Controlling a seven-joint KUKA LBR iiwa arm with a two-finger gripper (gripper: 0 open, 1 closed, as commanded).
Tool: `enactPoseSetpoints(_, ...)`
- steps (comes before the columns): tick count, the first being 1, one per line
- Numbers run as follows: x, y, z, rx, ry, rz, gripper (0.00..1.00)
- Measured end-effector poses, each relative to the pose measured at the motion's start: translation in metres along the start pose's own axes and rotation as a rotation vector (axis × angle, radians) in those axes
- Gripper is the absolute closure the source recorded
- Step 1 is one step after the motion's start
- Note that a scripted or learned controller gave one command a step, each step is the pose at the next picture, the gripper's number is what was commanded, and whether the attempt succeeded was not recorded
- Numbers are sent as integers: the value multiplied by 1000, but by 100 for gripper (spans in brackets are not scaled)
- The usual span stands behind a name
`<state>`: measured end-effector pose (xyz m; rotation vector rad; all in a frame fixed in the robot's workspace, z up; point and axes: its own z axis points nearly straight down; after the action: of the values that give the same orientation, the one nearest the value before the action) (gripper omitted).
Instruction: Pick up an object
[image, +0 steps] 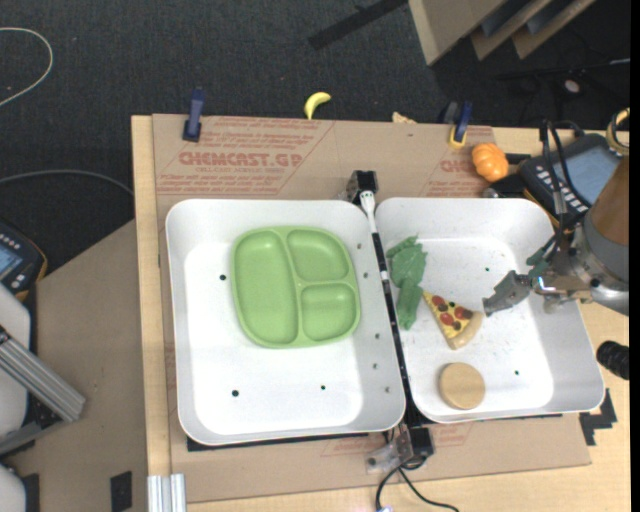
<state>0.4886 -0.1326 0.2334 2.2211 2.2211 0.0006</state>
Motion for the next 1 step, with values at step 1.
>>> enactPoseSetpoints(1, 11, -14, 143, 16, 5, 1, 0)
